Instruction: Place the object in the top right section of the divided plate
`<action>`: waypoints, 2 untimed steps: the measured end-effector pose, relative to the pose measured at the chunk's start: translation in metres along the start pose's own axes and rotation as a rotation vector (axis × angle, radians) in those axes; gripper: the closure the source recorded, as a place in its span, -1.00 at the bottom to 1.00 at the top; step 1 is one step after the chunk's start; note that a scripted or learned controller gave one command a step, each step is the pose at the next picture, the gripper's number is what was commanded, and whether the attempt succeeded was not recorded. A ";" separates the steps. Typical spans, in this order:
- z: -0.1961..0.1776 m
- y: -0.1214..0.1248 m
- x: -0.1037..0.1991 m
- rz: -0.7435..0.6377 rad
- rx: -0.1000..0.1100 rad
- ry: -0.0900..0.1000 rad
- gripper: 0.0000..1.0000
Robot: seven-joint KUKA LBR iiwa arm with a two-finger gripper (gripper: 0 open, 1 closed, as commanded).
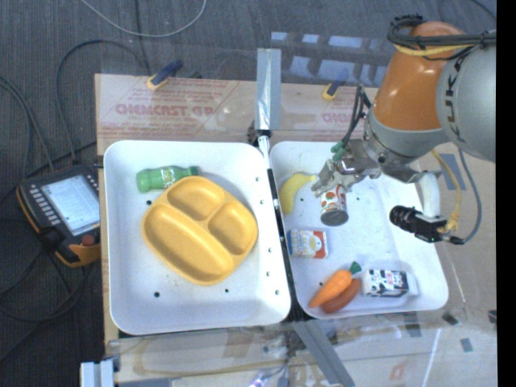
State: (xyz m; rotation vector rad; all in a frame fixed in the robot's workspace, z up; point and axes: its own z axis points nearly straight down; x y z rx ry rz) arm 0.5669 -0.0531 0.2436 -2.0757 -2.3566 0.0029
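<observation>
In the right bin (435, 285), nearest the camera, lie a carrot (336, 289) and a small milk carton (386, 281), with a juice box (307, 243) behind them. Farther back, at twelve o'clock from the juice box, the gripper (334, 185) clamps a small can (333, 205), upright, with a red-and-white label and silvery base. The yellow divided plate (200, 227) lies in the left bin (121, 289).

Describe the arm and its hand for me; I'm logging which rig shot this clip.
The grey KUKA arm has rounded, glossy casing, a broad orange band above the wrist and part of dark lettering on the grey shell. Black cables loop over the orange section. The small metallic hand is grey and silver, with a black cylindrical fitting and a yellow cable beside it.
</observation>
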 end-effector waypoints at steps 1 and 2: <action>0.056 0.026 0.092 0.116 0.002 0.000 1.00; 0.055 0.026 0.092 0.115 0.001 0.000 -1.00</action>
